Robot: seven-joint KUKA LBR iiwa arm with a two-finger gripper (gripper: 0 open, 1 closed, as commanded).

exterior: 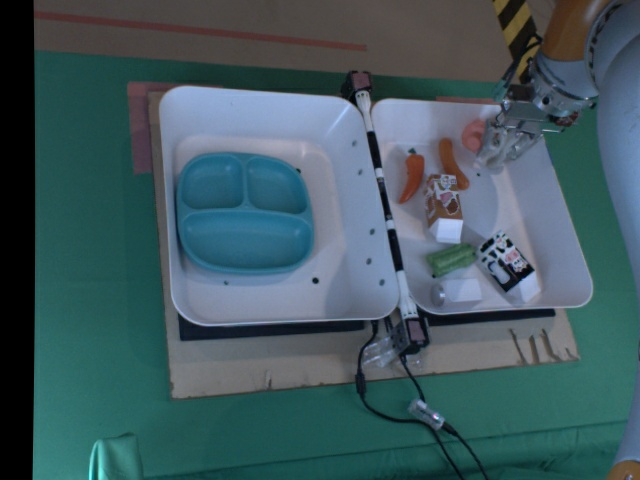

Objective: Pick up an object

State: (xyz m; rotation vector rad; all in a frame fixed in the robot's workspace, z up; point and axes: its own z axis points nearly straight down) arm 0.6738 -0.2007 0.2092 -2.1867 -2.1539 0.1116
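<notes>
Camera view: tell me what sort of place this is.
Probably a robot test bench in a lab. A grey arm reaches over two white bins; the right one holds toy food such as a carrot, and hazard tape marks the floor.

The surface (90, 368) is covered with green cloth. On it lies a sheet of brown cardboard (270, 373), and on the cardboard sit two shallow white bins side by side, the left bin (200, 103) and the right bin (560, 258), touching along a middle seam. A black cable (385, 403) trails from the front of that seam across the cloth.
</notes>
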